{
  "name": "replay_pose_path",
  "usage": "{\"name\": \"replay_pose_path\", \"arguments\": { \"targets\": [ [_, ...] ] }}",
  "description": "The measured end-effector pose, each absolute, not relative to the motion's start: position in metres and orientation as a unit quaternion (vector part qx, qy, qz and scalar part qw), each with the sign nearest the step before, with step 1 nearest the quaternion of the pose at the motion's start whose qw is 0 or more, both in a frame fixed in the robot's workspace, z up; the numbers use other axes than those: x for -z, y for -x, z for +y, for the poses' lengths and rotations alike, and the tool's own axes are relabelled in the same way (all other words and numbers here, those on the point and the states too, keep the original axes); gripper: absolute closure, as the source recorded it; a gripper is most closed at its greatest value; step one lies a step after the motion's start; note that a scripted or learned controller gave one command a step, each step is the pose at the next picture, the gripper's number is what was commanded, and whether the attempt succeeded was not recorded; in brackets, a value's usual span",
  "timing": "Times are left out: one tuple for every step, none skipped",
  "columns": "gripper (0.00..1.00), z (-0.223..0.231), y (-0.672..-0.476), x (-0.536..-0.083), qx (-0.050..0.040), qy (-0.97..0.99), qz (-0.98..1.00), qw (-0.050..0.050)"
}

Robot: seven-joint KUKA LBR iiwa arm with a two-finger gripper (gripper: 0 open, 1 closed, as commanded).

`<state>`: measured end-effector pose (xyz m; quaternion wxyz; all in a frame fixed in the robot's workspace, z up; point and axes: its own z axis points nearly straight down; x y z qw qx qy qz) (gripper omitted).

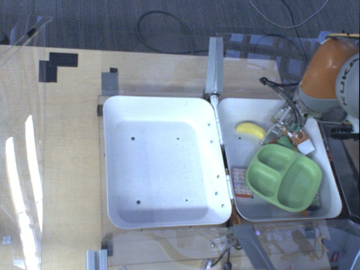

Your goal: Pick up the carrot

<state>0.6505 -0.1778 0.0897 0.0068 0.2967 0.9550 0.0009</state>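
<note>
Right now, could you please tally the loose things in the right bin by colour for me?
Yellow: 1, the banana.
Green: 1, the divided plate.
Orange: 1, something small by the gripper, likely the carrot.
White with print: 1, the card half under the plate.
Total: 4 that I can make out.

Two bins [163, 111] white. Divided tray [284, 176] pale green. Banana [250, 130] yellow. Desk [62, 167] light wood, black tape marks [56, 65]. Arm's band [329, 66] orange. Carpet [112, 10] dark blue-grey.
</note>
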Motion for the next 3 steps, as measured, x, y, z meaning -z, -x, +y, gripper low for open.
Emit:
{"name": "replay_pose_path", "arguments": {
  "targets": [
    [1.00, -0.176, -0.654, -0.103, -0.0014, -0.294, 0.956, 0.012],
    [1.00, -0.190, -0.658, -0.108, -0.0005, -0.280, 0.960, 0.007],
    [1.00, -0.188, -0.658, -0.190, -0.0010, -0.393, 0.920, 0.006]
  ]
}}
